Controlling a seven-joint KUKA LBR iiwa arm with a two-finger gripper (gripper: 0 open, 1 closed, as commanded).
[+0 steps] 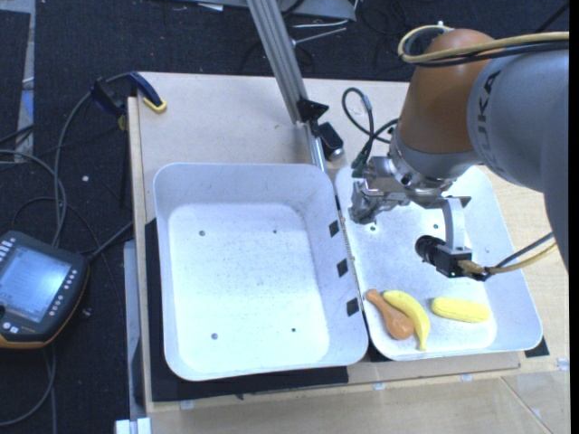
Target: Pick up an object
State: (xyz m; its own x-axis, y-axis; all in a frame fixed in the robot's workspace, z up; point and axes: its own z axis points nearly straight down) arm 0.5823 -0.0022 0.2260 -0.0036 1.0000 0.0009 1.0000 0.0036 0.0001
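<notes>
The desk (226, 107) carried two white bins side by side. The left bin (181, 242) was the larger in view. The right bin (507, 242) held all the objects in sight. The arm (452, 89) reached in from the right and hung over the upper part of the right bin, with the tool (366, 204) low near the bin's left wall; whether the tool was released or clenched could not be told, and nothing was seen held in it.

Three objects lay near the bin's lower edge, well apart from the tool: a banana (412, 315), touching an orange piece (391, 316) on its left, and a yellow piece (461, 310) lying alone to the right.

Judgement: the pick had not begun. The lone yellow piece appeared the cleaner target. The tool should be centred over it, with the fingers straddling its short axis, and descend straight.
</notes>
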